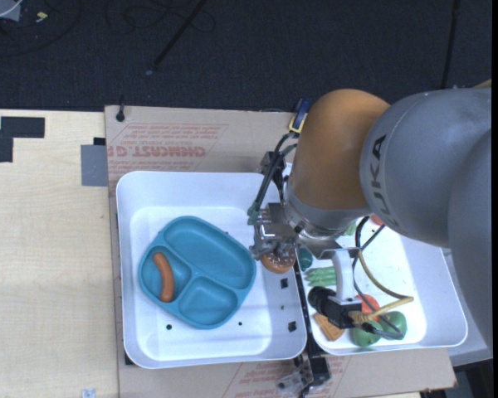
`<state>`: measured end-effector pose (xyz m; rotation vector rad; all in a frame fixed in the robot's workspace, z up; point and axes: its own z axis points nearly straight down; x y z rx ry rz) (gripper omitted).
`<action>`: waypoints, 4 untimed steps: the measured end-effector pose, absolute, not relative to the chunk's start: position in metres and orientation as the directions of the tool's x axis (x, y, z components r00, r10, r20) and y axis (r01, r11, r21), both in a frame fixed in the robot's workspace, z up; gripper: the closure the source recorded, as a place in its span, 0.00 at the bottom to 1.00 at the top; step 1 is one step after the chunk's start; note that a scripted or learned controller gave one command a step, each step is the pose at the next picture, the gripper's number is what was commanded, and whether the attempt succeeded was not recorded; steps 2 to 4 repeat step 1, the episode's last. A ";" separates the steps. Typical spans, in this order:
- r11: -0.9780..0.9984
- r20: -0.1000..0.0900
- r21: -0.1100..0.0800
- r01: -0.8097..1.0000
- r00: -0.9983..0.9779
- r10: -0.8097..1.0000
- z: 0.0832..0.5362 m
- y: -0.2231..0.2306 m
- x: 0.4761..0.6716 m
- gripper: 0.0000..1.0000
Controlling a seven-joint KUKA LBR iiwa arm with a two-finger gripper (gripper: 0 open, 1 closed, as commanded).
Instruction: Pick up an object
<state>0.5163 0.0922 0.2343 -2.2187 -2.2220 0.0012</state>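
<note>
My gripper [272,245] hangs over the divider between the two white bins, at the right edge of the left bin [137,191]. A small round brown object [276,261] sits right under its tip; whether it is gripped is unclear. A blue divided plate [207,264] lies in the left bin with an orange sausage [163,275] in its left compartment. The big grey and orange arm covers much of the right bin [444,301].
In the right bin lie a light green piece [320,272], a tan wedge [329,329], a dark green round thing [366,335] and a yellow-green stick [392,307]. Cardboard underlies both bins. Pale bench surface extends to the left.
</note>
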 end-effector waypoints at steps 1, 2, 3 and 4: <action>-0.001 0.000 -0.005 1.000 0.001 1.000 0.236 0.089 0.511 1.00; -0.001 0.000 -0.005 1.000 0.001 1.000 0.236 0.089 0.511 1.00; -0.001 0.000 -0.005 1.000 0.001 1.000 0.236 0.089 0.511 1.00; -0.001 0.000 -0.005 1.000 0.001 1.000 0.236 0.089 0.511 1.00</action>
